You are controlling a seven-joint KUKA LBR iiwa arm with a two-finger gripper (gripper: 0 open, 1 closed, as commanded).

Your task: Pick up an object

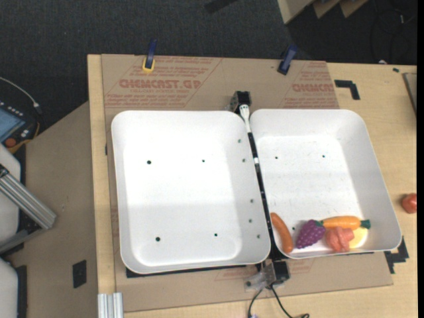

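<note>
Toy sausage [281, 232], purple grapes [309, 234], carrot [345, 222] clustered in right bin [311, 138] (front edge), left bin [179, 184] beside

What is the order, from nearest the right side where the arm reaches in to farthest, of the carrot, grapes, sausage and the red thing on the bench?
1. Red thing, on the bench outside the right bin.
2. Carrot, near that bin's front right corner.
3. Grapes, left of the carrot.
4. Sausage, by the bin's left wall.
</note>
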